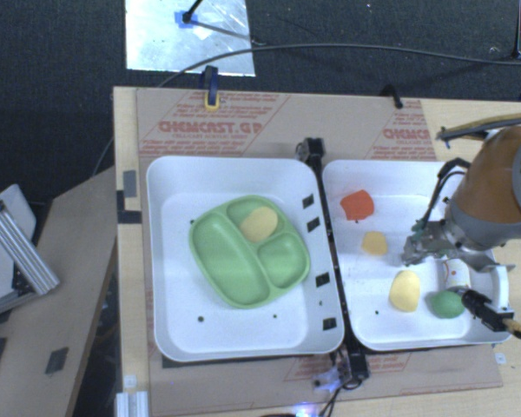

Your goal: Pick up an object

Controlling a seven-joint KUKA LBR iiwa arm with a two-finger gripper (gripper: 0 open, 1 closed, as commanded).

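Note:
My gripper [417, 248] hangs low over the right bin [391, 337], near its middle right. Below it, a little to the left, lies a pale yellow lump [405, 291], with a green lump [446, 304] to that one's right. Left of the gripper lies a small orange-yellow piece [374, 243]. A red piece [358, 205] rests farther back. Nothing shows between the gripper's tips.
The left bin [182, 337] holds a green divided plate [234, 272] with a yellow piece [260, 223] in its back compartment. A black divider [326, 250] runs between the bins. The grey and orange arm [504, 189] covers the right bin's right side.

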